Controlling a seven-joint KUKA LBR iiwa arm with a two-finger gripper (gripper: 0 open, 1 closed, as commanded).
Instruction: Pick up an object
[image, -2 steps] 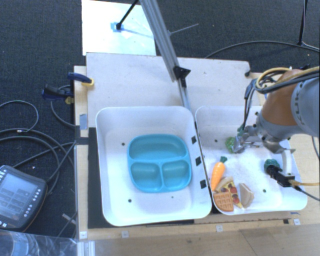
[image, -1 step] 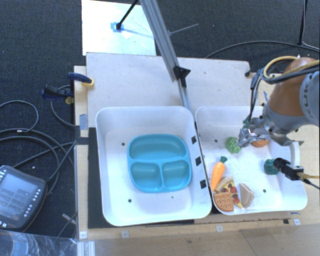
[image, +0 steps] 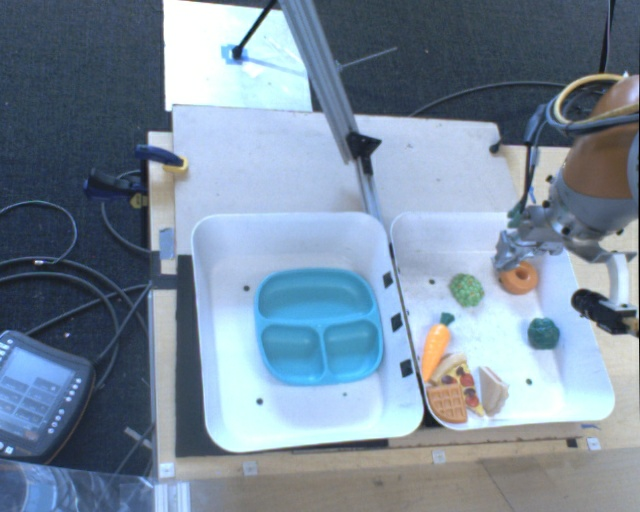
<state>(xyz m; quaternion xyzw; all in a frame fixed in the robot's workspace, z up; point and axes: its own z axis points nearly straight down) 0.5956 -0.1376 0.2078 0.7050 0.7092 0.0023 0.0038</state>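
The right bin (image: 590, 400) holds several toy foods: an orange donut (image: 520, 279), a light green broccoli piece (image: 466, 290), a dark green lump (image: 544, 333), a carrot (image: 435, 347), a waffle with a pizza slice (image: 452, 392) and a tan wedge (image: 493, 389). My gripper (image: 512, 252) hangs at the back of this bin, right over the donut's upper left edge. The donut lies on the bin floor, partly covered by the gripper.
The left bin (image: 230, 400) holds a blue three-compartment plate (image: 319, 324). A slanted metal pole (image: 335, 90) crosses the bench down to the divide between the bins. Cables and a pendant (image: 40, 393) lie on the floor at the left.
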